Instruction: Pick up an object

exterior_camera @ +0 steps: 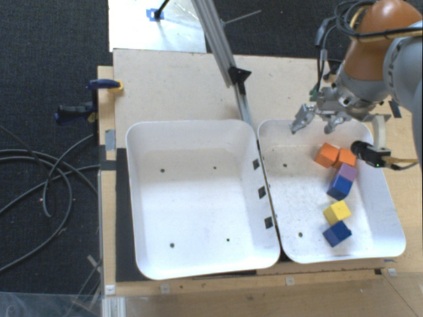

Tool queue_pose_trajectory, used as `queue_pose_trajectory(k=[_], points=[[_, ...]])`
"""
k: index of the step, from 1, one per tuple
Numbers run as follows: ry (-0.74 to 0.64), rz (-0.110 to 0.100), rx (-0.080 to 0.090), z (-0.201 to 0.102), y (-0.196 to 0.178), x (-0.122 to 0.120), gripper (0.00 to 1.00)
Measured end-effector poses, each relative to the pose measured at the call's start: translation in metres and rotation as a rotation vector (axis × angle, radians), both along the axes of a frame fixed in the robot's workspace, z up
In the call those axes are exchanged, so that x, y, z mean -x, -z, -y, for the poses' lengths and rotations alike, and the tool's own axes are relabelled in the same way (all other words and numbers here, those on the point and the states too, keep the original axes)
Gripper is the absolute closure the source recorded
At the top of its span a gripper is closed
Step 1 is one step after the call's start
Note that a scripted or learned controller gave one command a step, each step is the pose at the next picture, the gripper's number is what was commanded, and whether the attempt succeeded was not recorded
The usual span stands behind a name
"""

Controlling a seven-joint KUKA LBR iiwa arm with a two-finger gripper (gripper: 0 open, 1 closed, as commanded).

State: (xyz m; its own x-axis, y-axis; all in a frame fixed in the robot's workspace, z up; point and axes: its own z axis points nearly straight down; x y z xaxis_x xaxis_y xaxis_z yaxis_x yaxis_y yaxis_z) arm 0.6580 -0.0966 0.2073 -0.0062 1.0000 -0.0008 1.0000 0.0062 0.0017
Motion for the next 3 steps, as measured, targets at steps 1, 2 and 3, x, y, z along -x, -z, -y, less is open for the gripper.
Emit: queue_pose_trajectory(k=[1, 2, 3], points=[[0.009, -0.005, 0.001, 0.075, 0.103, -0.014, 0.0], [0.0, 0.005, 0.001, 0.074, 0.1, -0.009, 0.0], [0.007, 0.001, 0.0, 0.104, 0.116, 0.018, 0.0]])
